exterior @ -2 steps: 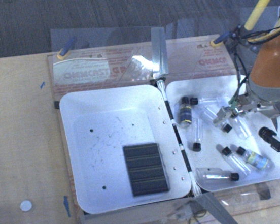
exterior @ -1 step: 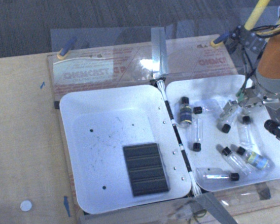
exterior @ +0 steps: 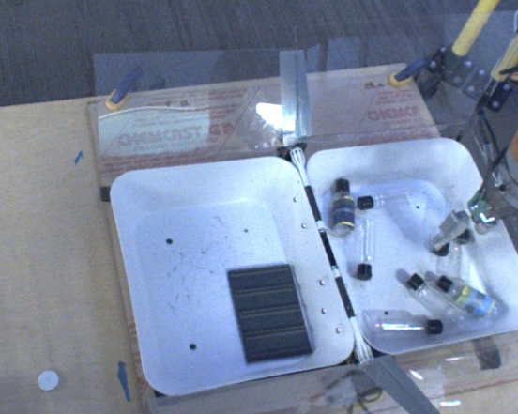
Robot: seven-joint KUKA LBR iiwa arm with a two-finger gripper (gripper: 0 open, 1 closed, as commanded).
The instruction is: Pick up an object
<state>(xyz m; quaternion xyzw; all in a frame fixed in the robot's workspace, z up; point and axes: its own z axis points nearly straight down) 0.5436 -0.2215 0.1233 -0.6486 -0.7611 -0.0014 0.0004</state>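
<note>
Clear plastic vials (exterior: 445,292) with black caps lie scattered in right bin (exterior: 395,160), none lifted. My gripper (exterior: 453,231) hangs low over same bin's right side, near vials; whether spread or pressed together, I cannot tell. Judgement: pick not yet done. Left bin (exterior: 144,197) holds dark ribbed block (exterior: 269,311). Red lettering on sheet behind bins unreadable.

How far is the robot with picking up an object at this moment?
Nothing looks picked up yet. The end effector is low at the right bin's right side, near the small clear bottles that lie on the floor. The dark ridged block lies in the left bin. Grasp and lift remain.
</note>
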